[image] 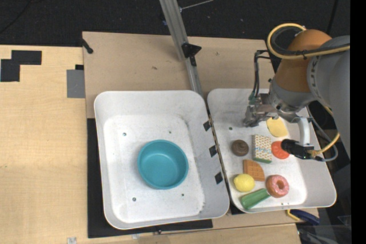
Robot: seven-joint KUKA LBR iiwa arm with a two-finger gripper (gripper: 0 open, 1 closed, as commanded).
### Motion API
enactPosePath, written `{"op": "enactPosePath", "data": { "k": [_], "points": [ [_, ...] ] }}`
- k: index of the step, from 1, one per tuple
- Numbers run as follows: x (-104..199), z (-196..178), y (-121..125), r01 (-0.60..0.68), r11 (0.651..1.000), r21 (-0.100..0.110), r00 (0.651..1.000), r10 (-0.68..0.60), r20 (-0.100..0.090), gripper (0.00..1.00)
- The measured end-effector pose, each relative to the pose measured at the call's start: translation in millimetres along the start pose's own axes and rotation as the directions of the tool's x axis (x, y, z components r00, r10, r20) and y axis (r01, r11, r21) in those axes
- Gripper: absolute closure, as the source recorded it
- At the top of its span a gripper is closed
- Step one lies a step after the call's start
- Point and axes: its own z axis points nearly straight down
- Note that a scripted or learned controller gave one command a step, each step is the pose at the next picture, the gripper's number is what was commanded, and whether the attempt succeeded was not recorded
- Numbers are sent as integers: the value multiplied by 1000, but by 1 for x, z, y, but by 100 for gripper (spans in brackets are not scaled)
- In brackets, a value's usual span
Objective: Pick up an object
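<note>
The gripper (255, 113) hangs low over the far end of the right bin (229, 101), and I cannot tell how its jaws stand. The toys crowd that bin's near half: brown ball (240, 147), checkered block (262, 147), yellow lemon (244, 182), pink doughnut (277, 185). I'd go for the brown ball, standing apart, dropping straight down so neighbours aren't nudged.
</note>
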Motion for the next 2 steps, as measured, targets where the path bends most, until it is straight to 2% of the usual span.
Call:
{"op": "enactPosePath", "data": {
  "k": [1,2],
  "points": [
    [0,-42,1,0,1000,4,1000,0,-2,100],
    [-8,-101,7,-1,1000,2,1000,1,-1,100]
  ]
}}
